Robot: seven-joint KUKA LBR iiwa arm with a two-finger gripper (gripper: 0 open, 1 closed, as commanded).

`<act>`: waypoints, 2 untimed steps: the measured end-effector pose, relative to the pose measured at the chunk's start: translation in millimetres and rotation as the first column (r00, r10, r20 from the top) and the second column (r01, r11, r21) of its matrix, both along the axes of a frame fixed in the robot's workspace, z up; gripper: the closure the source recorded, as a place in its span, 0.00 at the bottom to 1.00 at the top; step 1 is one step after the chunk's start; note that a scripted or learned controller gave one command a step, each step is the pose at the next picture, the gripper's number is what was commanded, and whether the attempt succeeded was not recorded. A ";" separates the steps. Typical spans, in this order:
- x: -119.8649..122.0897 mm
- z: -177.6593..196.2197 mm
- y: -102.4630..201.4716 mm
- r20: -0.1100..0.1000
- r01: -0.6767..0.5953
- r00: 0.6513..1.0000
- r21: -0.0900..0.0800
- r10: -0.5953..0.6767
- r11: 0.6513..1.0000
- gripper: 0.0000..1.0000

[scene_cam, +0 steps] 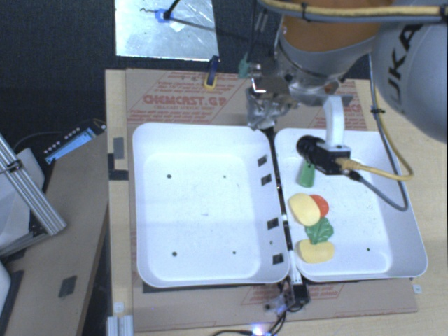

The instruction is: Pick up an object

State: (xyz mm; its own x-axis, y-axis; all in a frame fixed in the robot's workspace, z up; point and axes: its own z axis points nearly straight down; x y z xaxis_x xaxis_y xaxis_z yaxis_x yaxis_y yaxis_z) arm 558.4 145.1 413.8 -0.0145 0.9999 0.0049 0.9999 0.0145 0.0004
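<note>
While hanging over bins' far rim, gripper (pixel 264 114) opening unclear, nothing visibly held.

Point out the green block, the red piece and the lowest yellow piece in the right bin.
green block (pixel 306 174), camera view, middle of its top face
red piece (pixel 321 204), camera view, its exposed right part
lowest yellow piece (pixel 316 252), camera view, its centre

A tan wooden bench (pixel 70 208) carries a brown cardboard sheet (pixel 182 100) printed with red lettering. At eleven o'clock, a shiny metal plate (pixel 150 26) lies on dark carpeted floor (pixel 49 54). At nine o'clock stands an aluminium frame rail (pixel 28 194).
</note>
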 end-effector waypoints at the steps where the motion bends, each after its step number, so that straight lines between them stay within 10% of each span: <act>1: 83.8 35.4 -20.2 0.010 0.016 1.000 -0.005 -0.016 1.000 1.00; 2: 110.7 93.8 16.9 0.010 0.007 1.000 -0.002 -0.007 1.000 1.00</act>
State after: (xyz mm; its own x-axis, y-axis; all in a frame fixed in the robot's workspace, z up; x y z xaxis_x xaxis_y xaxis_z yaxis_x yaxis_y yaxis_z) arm 669.1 162.0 507.6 -0.0071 1.0000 0.0026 0.9999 0.0071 0.0099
